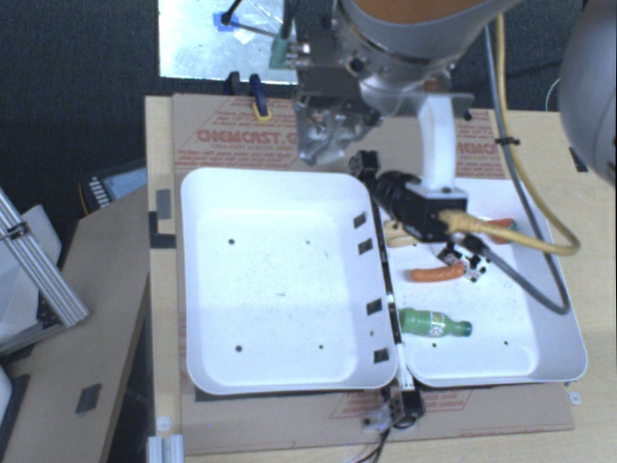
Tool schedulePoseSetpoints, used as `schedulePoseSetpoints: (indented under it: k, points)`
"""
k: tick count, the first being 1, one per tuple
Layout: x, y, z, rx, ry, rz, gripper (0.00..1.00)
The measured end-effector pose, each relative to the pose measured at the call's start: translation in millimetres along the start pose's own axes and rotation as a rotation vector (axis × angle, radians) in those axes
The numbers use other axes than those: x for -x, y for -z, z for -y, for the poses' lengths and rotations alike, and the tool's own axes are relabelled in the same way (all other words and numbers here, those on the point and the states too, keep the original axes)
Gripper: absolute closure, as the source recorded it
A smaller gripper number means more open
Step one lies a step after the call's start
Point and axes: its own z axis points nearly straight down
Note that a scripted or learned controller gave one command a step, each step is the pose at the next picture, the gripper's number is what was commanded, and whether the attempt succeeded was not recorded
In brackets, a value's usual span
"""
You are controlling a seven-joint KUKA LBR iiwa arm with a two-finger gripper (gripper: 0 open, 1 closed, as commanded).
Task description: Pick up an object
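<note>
A green bottle (436, 324) lies on its side in the right bin (540, 355), close to the divider. Just behind it rests an orange sausage-shaped piece (437, 275), with a small black and white object (473, 264) at its right end. Further back, an orange carrot-like piece (494, 226) is partly covered by a yellow cable. My gripper (326, 141) hangs below the grey wrist over the back rim of the left bin (280, 287), well away from these objects. Nothing shows in its grasp.
A black fitting on a white post (419, 205) with a yellow cable (525, 239) juts over the right bin's back left. Blue and yellow clamps (258, 99) stand at the bench's back edge. An aluminium rail (34, 258) lies at the left.
</note>
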Motion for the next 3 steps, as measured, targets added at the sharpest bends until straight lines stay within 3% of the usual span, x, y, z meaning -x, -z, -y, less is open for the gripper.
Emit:
schedulePoseSetpoints:
  k: [1,2,3]
  points:
    - [0,-1,0,-0.001,0.002,0.001,0.0]
    - [0,11,0,0.001,0.006,-0.001,1.0]
    - [0,10,0,0.0,0.008,-0.001,0.0]
